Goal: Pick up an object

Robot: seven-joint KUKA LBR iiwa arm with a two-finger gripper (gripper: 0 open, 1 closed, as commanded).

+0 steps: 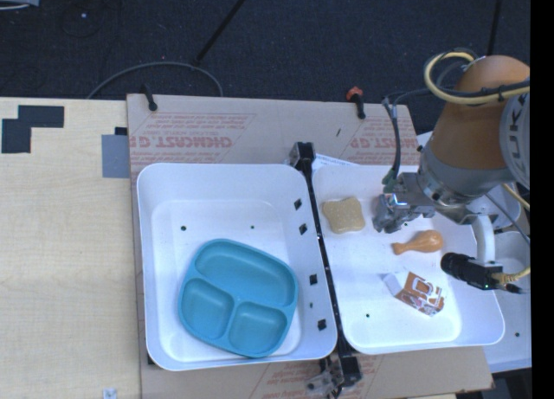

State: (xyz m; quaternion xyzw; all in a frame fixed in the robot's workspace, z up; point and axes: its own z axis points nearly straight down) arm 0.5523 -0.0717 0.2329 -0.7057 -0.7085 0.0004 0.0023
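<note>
Inside the right bin (485, 324), three small things lie on the white floor, any of which could serve the task. Taking the black divider (316, 250) between the two bins as the landmark: nearest to it is a tan, square-ish sponge-like piece (344, 215), lying just to the right of the divider's upper half. Farther right of the divider, about level with its middle, lies an orange drumstick-shaped toy (419, 243), its thin end pointing back toward the divider. Below that, toward the divider's lower end but well to its right, is a small crumpled packet (420, 292) printed in white, orange and brown. The gripper (389, 212) sits between the tan piece and the drumstick toy, right of the divider, low over the bin floor and just above and left of the toy's thin end; nothing is seen between its fingers, and from this angle I cannot tell how wide the jaws stand. Behind it the grey arm (472, 142) with its orange band reaches in from the far side, away from the divider, and a black cylindrical part (472, 271) with a small green light overhangs the bin's right rim. Left of the divider, the left bin (156, 189) holds a blue three-compartment plate (237, 297) lying flat in its lower half. Both bins rest on a cardboard sheet (225, 133) on the bench.
</note>
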